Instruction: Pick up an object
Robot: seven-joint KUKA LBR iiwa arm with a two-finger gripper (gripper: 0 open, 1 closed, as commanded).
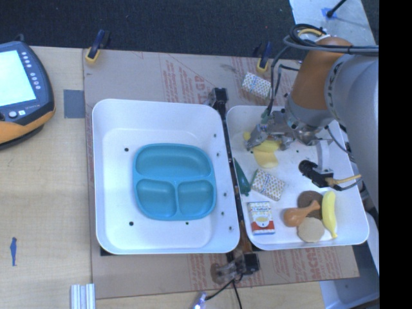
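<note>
Presently the end effector (270, 136) hangs low over the far half of the arm-side bin (290, 172), toward the wall that bin shares with its neighbour. Nearest candidate for the pick is a yellow piece (266, 156). It lies in that same part of the bin, directly beneath the end effector, and shows just past it on the camera-near side. Judged: the approach needed is little more than straight down. Long axis of the yellow piece cannot be made out; the robot's wrist hides its far portion. Open or closed state of the end effector: cannot tell, as the mechanism is dark and blurred. Also in the bin: a patterned box (268, 183) near its middle and a banana (329, 212) along its arm-side wall
</note>
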